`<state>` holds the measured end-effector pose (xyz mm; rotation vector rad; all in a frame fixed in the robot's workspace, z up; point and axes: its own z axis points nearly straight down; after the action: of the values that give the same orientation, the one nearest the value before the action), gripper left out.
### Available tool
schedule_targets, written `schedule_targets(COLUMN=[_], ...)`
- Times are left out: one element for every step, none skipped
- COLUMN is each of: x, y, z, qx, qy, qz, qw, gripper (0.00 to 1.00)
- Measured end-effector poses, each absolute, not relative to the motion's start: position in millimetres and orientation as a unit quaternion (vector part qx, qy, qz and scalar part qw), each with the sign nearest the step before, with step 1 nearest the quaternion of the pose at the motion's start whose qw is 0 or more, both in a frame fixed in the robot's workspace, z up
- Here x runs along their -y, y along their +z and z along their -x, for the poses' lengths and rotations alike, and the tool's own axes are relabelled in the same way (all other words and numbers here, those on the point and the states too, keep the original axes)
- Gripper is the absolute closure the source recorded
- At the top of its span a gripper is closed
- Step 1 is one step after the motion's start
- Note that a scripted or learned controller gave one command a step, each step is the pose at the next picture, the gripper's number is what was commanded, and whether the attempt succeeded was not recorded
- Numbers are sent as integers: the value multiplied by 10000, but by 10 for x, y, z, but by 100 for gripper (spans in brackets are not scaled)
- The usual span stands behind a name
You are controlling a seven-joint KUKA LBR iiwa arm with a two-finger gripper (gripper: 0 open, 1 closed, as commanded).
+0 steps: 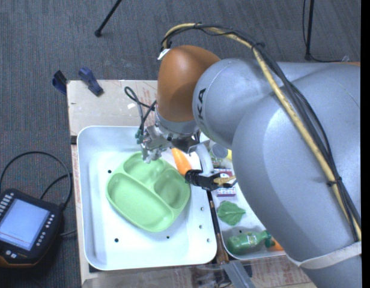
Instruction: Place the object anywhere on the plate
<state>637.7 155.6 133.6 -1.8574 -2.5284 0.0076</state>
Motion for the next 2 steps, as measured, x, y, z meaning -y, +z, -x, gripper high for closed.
schedule_targets(x=[-1526,-1989], y=[1328,1352], z=[-5711,-5235], qx=[8489,8796], qy=[12,20], qz=[5285,4758], qw=[16,21], gripper=[100,100])
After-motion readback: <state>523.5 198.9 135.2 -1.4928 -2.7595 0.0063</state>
